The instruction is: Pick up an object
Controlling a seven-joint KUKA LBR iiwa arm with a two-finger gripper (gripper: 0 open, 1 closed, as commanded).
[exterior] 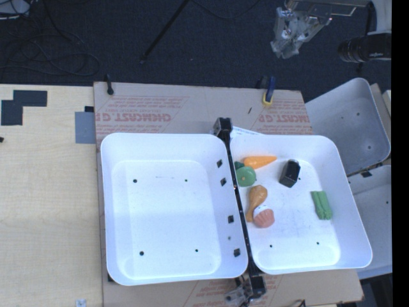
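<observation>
The robot's tool (291, 34) is a small pale-grey, partly see-through assembly, blurred and lacking clear detail. It hangs under a flat light-grey metal bracket (329, 5). Beside it sits a black cylindrical part (364, 48) with a glossy surface, and a white rounded housing (381, 5) edges the frame.

Orange carrot (259, 161), green block (321, 204)

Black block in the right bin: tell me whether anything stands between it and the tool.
Nothing visible does. The tool is raised beyond the bins' far side, and the black block lies apart from the carrot and green piece, with bare bin floor around it.
</observation>
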